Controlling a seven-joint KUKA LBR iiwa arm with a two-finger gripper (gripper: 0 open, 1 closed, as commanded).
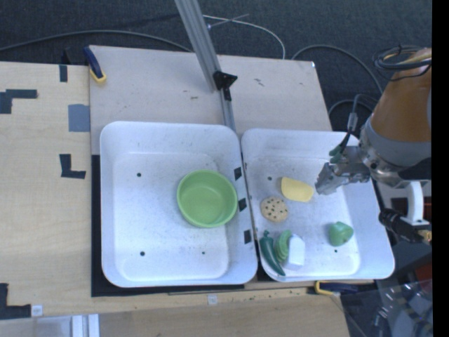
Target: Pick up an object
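Note:
In the right bin (309, 142) lie a yellow wedge-shaped piece (296, 189), a round tan cookie with dark chips (273, 209), a small green lump (340, 233), and a green-and-white cluster of items (280, 248) at the front left corner. My gripper (327, 182) hangs just right of the yellow piece, low over the bin floor, pointing left and down. Nothing shows between its fingers. The grey arm with its orange band (401, 114) reaches in from the right.
The left bin (123, 146) holds a green bowl (206, 199). A slanted metal pole (200, 34) rises behind the bins, with cables on the dark floor beyond. A blue-and-yellow clamp (94, 65) sits at the bench's back left.

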